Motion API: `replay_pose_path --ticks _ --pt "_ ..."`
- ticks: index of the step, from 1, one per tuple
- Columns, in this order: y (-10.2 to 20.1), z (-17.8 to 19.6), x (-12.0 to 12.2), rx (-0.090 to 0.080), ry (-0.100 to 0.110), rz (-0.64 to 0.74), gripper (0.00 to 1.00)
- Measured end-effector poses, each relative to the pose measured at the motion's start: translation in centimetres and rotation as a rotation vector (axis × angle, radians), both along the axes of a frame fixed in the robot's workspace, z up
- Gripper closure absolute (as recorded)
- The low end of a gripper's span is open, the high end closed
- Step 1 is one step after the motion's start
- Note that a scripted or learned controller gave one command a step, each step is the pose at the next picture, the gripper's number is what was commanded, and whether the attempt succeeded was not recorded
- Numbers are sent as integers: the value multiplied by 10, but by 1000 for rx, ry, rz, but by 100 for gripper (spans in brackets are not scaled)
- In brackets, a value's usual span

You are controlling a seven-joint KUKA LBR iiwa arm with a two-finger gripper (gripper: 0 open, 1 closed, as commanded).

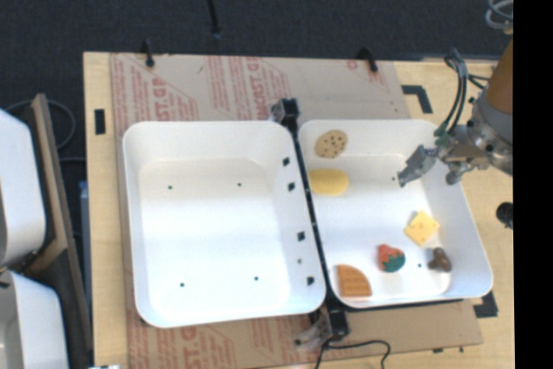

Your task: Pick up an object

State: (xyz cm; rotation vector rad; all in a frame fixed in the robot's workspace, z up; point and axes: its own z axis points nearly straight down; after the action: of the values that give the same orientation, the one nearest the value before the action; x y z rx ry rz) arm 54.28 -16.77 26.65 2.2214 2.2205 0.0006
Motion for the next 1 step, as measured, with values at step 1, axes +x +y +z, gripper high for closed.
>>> replay_pose_path --ticks 1 --pt "53 -159 51 3 13 4 0"
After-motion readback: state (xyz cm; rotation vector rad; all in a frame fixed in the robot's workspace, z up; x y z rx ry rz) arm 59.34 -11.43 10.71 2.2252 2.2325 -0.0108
